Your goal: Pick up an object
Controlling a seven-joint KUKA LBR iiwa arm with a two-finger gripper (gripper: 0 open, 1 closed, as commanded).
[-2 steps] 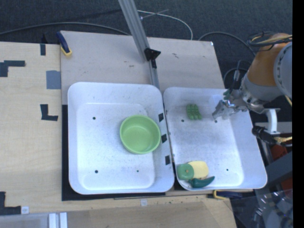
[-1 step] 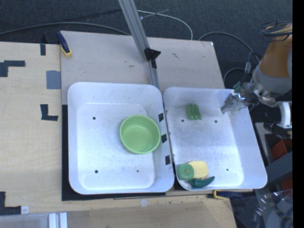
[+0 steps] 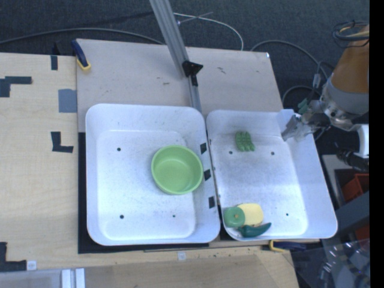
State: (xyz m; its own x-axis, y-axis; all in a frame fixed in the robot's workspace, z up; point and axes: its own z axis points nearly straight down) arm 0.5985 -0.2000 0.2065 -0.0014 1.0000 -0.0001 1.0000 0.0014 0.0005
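A green bowl (image 3: pixel 176 170) sits in the left bin (image 3: pixel 108 131). In the right bin (image 3: pixel 312 185) a small ridged green object (image 3: pixel 244 141) lies near the back. At that bin's front left corner lie a yellow block (image 3: pixel 251 212), a green round piece (image 3: pixel 233 216) and a dark teal piece (image 3: pixel 257 228), close together. My gripper (image 3: pixel 292 129) hangs at the right bin's back right edge, well to the right of the ridged green object. Nothing shows between its fingers.
A grey metal pole (image 3: pixel 171 26) slants from the top down to the gap between the bins. Cables (image 3: pixel 210 23) lie on the dark floor behind the bench. A blue and yellow tool (image 3: pixel 80 55) rests at the board's back left corner.
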